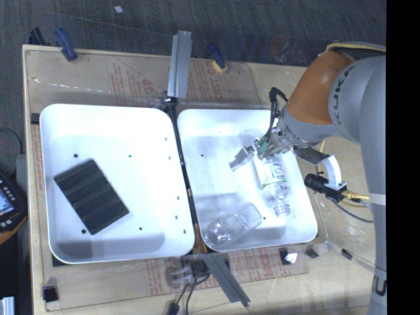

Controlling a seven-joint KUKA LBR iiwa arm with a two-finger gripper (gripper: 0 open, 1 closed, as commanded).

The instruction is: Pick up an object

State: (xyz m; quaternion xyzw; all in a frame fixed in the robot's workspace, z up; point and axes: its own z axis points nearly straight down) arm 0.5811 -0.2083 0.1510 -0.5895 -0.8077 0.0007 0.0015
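Lying in the right bin [197, 136] are a clear plastic water bottle [274, 184] and a crumpled clear cup [231, 223]; the left bin [59, 126] holds a dark ribbed panel [90, 195]. The gripper [246, 155] hovers just beside the bottle's top, its grip impossible to tell.

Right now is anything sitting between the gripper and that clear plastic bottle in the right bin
Nothing visible stands between them. The gripper is over the right bin, right at the upper end of the clear plastic bottle, which lies along the bin's right side. The crumpled clear container lies apart, near the bin's front wall.
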